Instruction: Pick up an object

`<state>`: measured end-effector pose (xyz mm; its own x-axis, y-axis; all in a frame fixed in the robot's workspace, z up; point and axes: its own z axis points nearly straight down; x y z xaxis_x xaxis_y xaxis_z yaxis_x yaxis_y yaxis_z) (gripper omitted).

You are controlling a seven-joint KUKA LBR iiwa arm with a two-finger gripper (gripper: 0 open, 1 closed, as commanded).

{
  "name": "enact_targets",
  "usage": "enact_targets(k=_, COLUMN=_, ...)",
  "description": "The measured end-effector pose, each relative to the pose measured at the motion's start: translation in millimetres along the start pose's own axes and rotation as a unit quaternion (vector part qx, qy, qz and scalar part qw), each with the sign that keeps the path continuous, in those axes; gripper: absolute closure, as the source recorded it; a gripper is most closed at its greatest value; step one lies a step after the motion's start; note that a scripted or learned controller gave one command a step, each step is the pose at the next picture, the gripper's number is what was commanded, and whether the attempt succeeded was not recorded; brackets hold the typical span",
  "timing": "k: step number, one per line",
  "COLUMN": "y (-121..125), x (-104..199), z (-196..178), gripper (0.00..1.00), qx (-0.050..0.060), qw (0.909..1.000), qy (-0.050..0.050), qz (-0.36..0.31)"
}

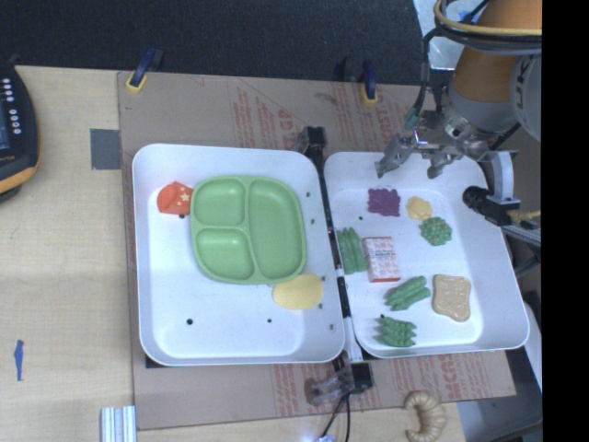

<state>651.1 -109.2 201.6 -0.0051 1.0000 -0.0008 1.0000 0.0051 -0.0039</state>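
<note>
Green toy (397, 331) nearest, in the right bin (497, 334).
Gripper (419, 157) hangs spread and empty at the far rim; the purple piece (384, 201) lies just ahead of it.

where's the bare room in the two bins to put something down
Left bin: a wide bare strip along the near edge, in front of the green divided plate and yellow piece. Right bin: a small patch at its far edge under the gripper. It is crowded from the purple piece down to the tan bread slice.

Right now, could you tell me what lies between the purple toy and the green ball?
The small yellow piece lies between the purple toy and the green ball, in the camera view.
</note>
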Motion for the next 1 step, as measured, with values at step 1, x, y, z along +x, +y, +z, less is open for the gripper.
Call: enact_targets(k=1, y=4.3, x=-11.9, z=65.2, gripper=0.00, qx=0.003, qw=1.0000, qy=0.000, qz=0.000)
